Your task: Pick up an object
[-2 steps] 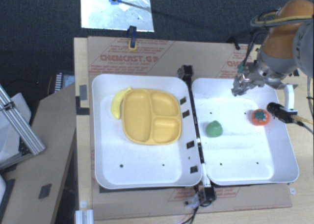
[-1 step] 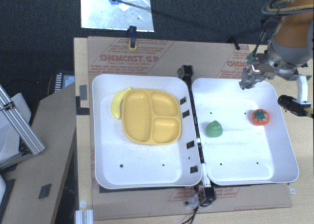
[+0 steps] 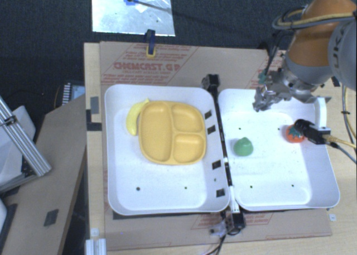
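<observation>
Two candidates in the right bin [image 3: 321, 192] from where I sit: one green object [image 3: 243, 147], small and rounded, near the bin's centre-left, and one orange-red object [image 3: 293, 134] toward the right side, touching or partly under a black fitting [image 3: 310, 130] with a cable. Left bin [image 3: 114, 153] holds one yellow divided tray [image 3: 170, 132], three compartments, and one banana [image 3: 133, 116] tucked against the tray's upper-left edge, just touching it.

Gripper [image 3: 262, 102] sits over the upper part of the right bin, upper right of frame, well apart from both small objects. Too blurred to say if it's released or clenched; I can't tell. I see nothing held in it.

My pick: the green one. It stands clear on bare bin floor, nothing beside it, so a straight top-down pinch across its widest part should work. I'd guess light, probably plastic or foam play-food, smooth and rounded, so it may roll or squirt out if I close off-centre. Not fragile by the look of it.

Orange-red one: worse access, black fitting crowds it.

Tray: wide, flat, stiff, likely light; only graspable by the rim. Banana: long, curved, grip across the middle, but the tray blocks one side.

Count: two bins, one tray, one banana, one green, one orange-red.
</observation>
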Robot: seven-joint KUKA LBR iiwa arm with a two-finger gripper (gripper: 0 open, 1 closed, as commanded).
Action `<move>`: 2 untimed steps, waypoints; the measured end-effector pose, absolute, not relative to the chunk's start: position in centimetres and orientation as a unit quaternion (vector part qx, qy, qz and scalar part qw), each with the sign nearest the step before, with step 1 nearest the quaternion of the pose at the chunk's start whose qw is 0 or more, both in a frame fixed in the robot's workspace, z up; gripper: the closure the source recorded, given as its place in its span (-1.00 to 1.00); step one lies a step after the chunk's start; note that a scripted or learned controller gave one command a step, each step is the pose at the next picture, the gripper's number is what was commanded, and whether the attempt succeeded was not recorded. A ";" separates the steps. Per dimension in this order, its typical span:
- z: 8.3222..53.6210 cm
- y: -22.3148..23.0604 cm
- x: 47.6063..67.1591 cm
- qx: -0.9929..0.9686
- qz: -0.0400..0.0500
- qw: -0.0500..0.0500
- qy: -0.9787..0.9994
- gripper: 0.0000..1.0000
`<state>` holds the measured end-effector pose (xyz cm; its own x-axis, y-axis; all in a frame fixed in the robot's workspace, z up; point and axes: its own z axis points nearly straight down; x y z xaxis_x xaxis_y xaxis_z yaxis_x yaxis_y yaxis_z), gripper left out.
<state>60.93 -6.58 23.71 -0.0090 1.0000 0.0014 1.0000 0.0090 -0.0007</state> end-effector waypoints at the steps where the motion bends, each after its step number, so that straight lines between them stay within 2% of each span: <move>1: 23.9 -1.6 57.9 -0.704 0.000 0.001 -0.710 1.00; 2: 24.4 4.0 55.9 -0.703 -0.001 0.001 -0.711 1.00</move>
<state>55.88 3.95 24.40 -0.0107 0.9999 0.0025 0.9999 0.0107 -0.0001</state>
